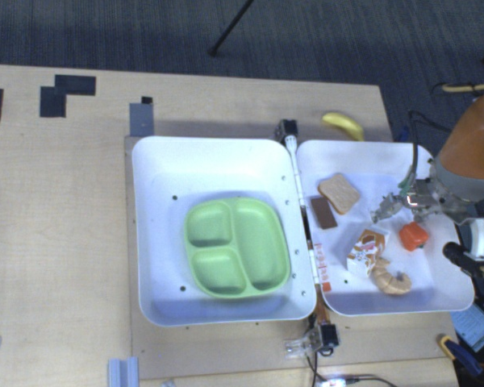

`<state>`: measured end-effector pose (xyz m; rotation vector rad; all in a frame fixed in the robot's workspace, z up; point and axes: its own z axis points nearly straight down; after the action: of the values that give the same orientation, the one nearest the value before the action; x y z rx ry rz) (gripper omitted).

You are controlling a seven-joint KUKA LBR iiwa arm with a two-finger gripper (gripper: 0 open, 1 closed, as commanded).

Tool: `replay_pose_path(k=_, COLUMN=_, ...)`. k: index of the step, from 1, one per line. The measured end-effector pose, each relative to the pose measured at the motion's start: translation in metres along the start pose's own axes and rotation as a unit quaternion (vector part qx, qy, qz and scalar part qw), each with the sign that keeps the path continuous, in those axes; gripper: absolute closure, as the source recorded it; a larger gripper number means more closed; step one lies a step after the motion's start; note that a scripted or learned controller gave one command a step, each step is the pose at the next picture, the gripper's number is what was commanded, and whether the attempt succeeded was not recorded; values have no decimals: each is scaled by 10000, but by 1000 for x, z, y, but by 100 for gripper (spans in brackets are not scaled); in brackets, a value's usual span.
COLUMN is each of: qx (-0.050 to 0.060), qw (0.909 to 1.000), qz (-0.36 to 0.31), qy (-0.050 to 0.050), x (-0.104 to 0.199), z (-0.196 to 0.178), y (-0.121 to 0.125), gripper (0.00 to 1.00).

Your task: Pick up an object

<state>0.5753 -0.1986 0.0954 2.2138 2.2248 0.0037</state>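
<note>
Wooden bench, two shallow white bins side by side; two-finger gripper (394,205) poised over the right-hand bin (460,301).

Item: small orange-red block (414,235), lying on the bin floor just below and a little right of the gripper's tips, apart from them; compact, no clear long axis. Gripper: metal fingers (384,210) splayed partly apart with nothing between them, pointing left and downward from the grey wrist. Neighbouring stock: crumpled white-and-orange wrapper (366,250) and pale curled pastry piece (390,280), both below the tips; tan bread slice (339,193) and brown chocolate-coloured bar (322,213), left of them. Left-hand bin (157,168): green three-compartment plastic tray (237,247). Beyond the bins: yellow banana (344,124) on the bench top.
</note>
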Motion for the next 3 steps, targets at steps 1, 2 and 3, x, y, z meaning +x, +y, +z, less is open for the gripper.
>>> replay_pose_path(k=1, qx=-14, qw=10000, qz=0, qy=-2, x=0, z=-11, y=1, gripper=100)
replay_pose_path(k=2, qx=-13, qw=10000, qz=0, qy=-1, x=0, z=-10, y=1, gripper=0)
replay_pose_path(k=3, qx=-9, qw=10000, qz=6, qy=-2, x=41, z=9, y=-32, gripper=0)
